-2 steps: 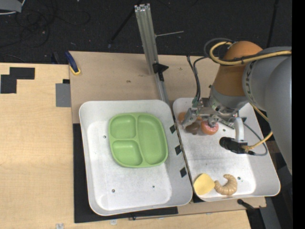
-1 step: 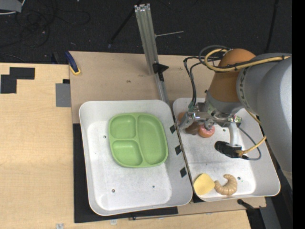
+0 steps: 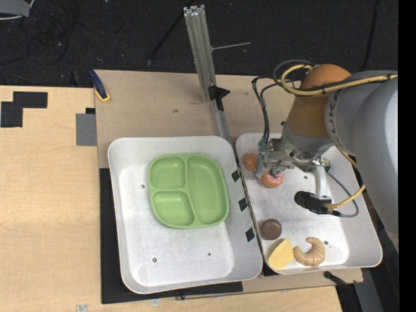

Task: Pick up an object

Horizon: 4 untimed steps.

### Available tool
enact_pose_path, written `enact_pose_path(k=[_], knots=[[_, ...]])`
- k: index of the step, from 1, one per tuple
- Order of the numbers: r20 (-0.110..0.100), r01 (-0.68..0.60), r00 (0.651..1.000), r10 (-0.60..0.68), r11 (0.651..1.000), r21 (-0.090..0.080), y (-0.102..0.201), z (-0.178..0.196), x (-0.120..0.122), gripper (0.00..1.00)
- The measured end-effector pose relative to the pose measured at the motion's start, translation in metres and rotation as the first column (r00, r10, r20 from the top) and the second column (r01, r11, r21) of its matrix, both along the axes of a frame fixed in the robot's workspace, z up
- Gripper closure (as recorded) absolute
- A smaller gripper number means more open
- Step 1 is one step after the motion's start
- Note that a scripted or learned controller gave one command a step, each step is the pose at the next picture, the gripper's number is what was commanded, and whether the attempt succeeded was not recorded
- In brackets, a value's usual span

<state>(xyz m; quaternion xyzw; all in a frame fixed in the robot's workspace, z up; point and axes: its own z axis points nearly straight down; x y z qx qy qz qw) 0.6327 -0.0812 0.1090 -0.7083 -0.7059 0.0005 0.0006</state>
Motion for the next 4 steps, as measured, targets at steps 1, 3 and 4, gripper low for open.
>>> enact_pose_path(k=[1,3,4], knots=[[0.004,0.001,1.0,-0.001,1.0,0.0,-0.003,0.053,-0.009,1.0],[0.006,-0.004,1.0,0.004,1.0,-0.001,0.004,0.167,-0.009,1.0],[0.002,-0.005,1.0,0.005,1.0,0.0,0.002,0.188,-0.008,1.0]])
